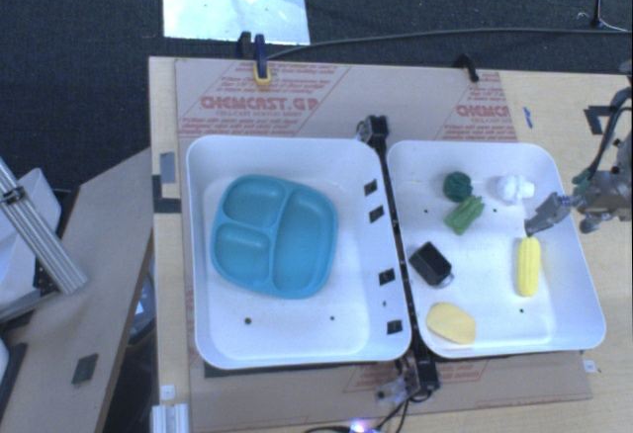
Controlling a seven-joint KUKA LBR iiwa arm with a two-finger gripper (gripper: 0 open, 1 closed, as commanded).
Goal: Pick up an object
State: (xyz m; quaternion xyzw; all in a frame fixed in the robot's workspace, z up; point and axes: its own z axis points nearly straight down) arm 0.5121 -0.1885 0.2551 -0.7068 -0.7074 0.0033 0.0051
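Yellow piece (451, 322): nearest me, a flat rounded thing at the front edge of the right bin (574, 322). I can't name it better than that; it looks low and hard to get fingers under.

Black block (431, 263): just behind it, close to the divider between the bins, turned at a slant.

Corn cob (529, 266): my pick. It's toward the right wall of the right bin, well apart from the black block.

Corn axis: long axis runs front to back of the bin, nearly parallel to the right wall, the far tip pointing up at the gripper.

Corn handling: I judge it a light, stiff toy, rounded and a bit slippery, so it may roll. I'd close across the middle, fingers square to the long axis.

Gripper (546, 214): hovering at the right wall, just beyond the corn's far tip. I can't tell how the end effector stands; nothing shows in it.

Green piece (464, 215): mid-bin, lying at a slant.

Dark green ball (457, 186): touching or just behind it, toward the far edge.

White object (512, 188): beside the ball, near the far edge.

Left bin (227, 342): carries a blue divided plate (272, 235), not my business now.
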